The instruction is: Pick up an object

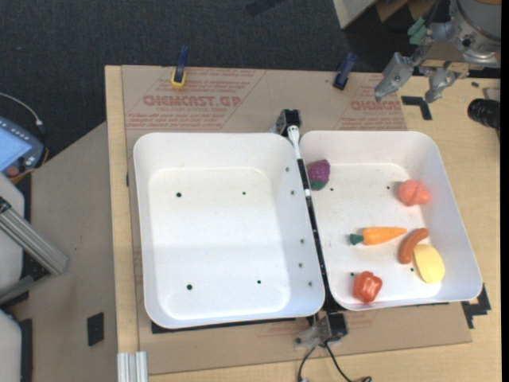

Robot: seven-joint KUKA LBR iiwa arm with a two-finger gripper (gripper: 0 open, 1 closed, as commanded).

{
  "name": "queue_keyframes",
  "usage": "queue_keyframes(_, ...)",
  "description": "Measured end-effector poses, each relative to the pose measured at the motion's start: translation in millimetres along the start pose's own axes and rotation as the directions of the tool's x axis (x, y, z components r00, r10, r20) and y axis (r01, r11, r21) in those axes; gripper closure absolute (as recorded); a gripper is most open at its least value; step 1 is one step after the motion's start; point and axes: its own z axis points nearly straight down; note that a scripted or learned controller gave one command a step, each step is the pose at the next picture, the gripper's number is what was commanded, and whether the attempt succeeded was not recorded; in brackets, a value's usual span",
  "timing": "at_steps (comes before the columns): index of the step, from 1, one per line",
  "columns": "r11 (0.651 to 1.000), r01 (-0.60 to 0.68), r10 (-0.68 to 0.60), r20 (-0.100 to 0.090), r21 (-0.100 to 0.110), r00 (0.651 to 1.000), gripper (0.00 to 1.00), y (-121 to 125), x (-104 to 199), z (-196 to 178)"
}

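Toys in the right bin (445, 165), hand (413, 78) up behind it with nothing held.

In the right bin: purple toy (318, 173) at the near-left wall, by the seam between the bins; pink toy (413, 192) toward the right side; carrot (379, 235) lying flat in the middle, green end pointing left; sausage (411, 244) just right of the carrot, touching the yellow toy (429, 263); red pepper (367, 286) near the front edge. Beside it, the left bin (151, 213), white like the other. Above the worktop (238, 102), past the right bin's far corner, the hand, fingers apart and pointing down, well apart from every toy. On the far edge of the worktop, a yellow clip (180, 72) and a blue clip (345, 70).
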Motion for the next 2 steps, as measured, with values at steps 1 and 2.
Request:
queue_keyframes(1, 1.0, 0.001, -0.001, -0.006, 0.031, 1.0, 0.0, -62, 55, 102)
queue_keyframes(2, 1.0, 0.001, -0.001, -0.002, 0.015, 1.0, 0.0, -12, 56, 112)
